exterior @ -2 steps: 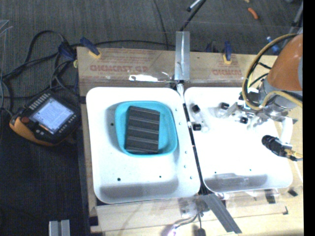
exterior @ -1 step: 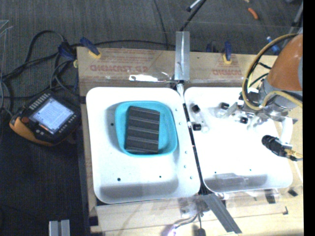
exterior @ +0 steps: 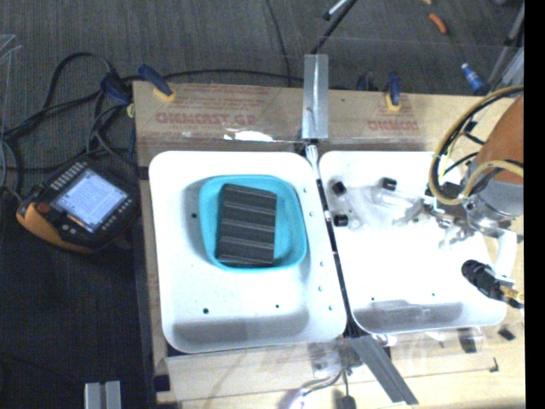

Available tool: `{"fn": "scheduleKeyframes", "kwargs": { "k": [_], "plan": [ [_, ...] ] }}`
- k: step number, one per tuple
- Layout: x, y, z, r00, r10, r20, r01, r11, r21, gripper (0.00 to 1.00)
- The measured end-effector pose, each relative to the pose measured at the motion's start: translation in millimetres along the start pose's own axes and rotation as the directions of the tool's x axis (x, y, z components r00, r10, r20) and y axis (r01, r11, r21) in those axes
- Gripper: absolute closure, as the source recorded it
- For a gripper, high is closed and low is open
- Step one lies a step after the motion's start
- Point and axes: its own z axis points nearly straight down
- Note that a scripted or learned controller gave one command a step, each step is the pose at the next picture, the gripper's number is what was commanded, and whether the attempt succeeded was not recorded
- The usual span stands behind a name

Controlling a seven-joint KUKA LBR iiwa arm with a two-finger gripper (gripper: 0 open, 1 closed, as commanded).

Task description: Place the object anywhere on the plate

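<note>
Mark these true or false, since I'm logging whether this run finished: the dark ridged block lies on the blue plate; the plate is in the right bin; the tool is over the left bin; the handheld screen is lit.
1. The dark ridged block lies on the blue plate: true.
2. The plate is in the right bin: false, it sits in the left bin.
3. The tool is over the left bin: false, it is at the right bin.
4. The handheld screen is lit: true.
</note>
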Motion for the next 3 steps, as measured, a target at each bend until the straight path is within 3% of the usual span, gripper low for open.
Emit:
{"fn": "scheduleKeyframes", "kwargs": {
  "k": [1,2,3],
  "plan": [
    [61,-57,34,1.000,-0.013,0.002,0.013,1.000,0.002,0.00],
    [61,-57,34,1.000,-0.013,0.001,0.013,1.000,0.002,0.00],
    [104,-70,12,1.000,-0.015,0.002,0.015,1.000,0.001,0.00]
  ]
}}
